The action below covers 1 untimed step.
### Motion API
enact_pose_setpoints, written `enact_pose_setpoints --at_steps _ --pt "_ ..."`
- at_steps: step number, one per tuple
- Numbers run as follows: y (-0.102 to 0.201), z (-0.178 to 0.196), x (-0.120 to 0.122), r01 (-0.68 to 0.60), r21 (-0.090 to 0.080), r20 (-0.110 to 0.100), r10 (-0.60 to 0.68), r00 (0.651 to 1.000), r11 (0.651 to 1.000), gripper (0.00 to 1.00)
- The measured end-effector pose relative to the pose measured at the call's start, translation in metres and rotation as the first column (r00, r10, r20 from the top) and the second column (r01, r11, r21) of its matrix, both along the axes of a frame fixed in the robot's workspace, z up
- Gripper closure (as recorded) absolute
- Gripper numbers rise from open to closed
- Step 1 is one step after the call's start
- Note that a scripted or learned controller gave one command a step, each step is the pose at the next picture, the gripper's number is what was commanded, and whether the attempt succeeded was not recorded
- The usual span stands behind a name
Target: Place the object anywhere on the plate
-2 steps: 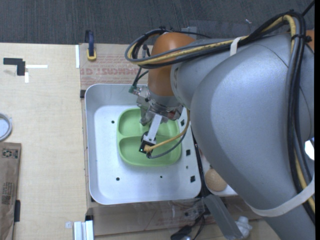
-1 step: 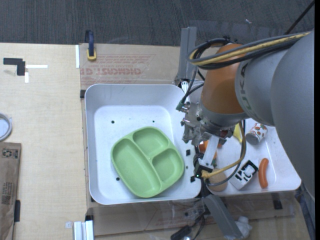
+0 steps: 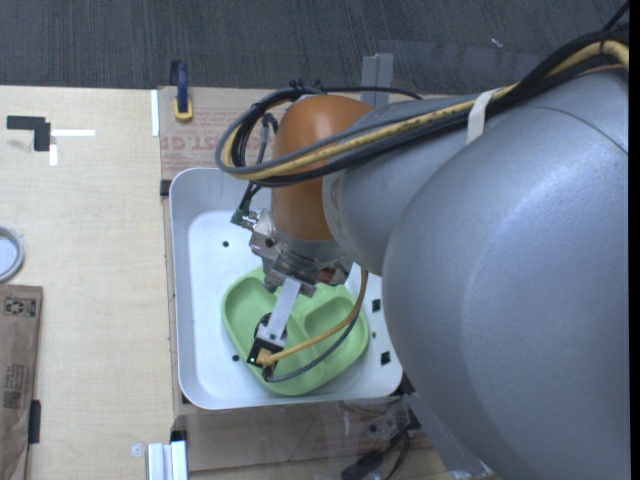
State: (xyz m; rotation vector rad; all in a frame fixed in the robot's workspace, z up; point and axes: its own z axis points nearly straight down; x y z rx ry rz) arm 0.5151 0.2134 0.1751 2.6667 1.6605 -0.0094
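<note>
Grey arm [image 3: 520,268] over pale-green plate [image 3: 238,310]

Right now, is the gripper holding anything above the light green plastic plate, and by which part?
Cannot be told: the gripper hangs above the light green plastic plate in the white bin, hiding what is beneath.

Pale-green plate [image 3: 238,318] — flat, in white bin [image 3: 203,258]

There is one white bin [image 3: 205,353] and, inside it, one green plate [image 3: 240,313]. One grey arm [image 3: 500,268] is over them. The bench bears one clamp [image 3: 180,93], one tape roll [image 3: 6,255], one brown paper bag [image 3: 18,358] and one black L-shaped mark [image 3: 32,128].
</note>
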Motion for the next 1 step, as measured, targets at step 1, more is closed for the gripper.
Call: enact_pose_setpoints --at_steps 1 --pt "-0.0002 0.0001 0.0001 0.001 0.000 0.000 -0.001 1.000 1.000 0.00"
